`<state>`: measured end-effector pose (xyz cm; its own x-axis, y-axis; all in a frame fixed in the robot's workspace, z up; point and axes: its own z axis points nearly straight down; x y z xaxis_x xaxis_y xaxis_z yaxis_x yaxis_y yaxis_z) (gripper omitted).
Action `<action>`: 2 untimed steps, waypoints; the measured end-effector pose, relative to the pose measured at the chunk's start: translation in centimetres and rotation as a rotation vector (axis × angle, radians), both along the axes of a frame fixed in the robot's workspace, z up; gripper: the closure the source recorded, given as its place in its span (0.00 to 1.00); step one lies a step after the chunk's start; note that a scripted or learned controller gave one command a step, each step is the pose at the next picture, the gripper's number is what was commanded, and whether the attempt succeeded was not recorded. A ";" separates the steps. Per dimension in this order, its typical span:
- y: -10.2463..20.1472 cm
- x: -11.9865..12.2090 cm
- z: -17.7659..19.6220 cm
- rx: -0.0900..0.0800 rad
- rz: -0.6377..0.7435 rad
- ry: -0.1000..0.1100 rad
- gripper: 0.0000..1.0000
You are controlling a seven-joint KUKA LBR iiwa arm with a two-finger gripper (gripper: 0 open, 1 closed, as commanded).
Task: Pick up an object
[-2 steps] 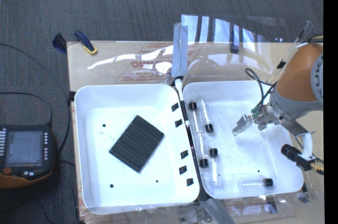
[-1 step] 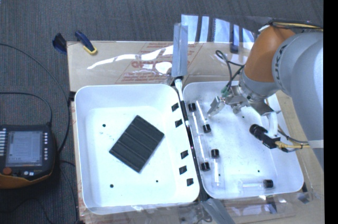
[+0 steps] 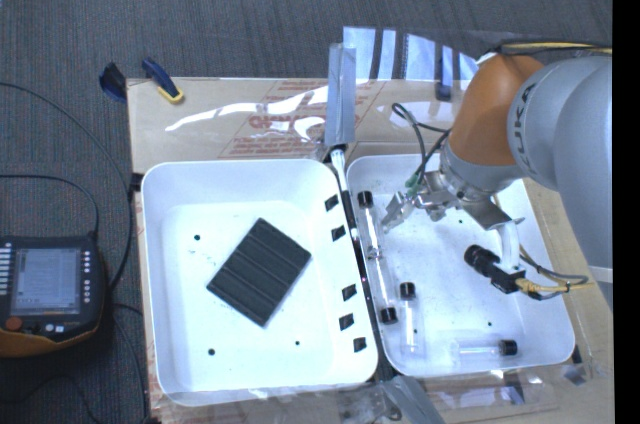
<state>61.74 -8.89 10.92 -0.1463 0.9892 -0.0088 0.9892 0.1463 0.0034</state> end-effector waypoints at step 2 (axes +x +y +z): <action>-6.4 2.7 -0.1 0.008 0.006 0.004 0.00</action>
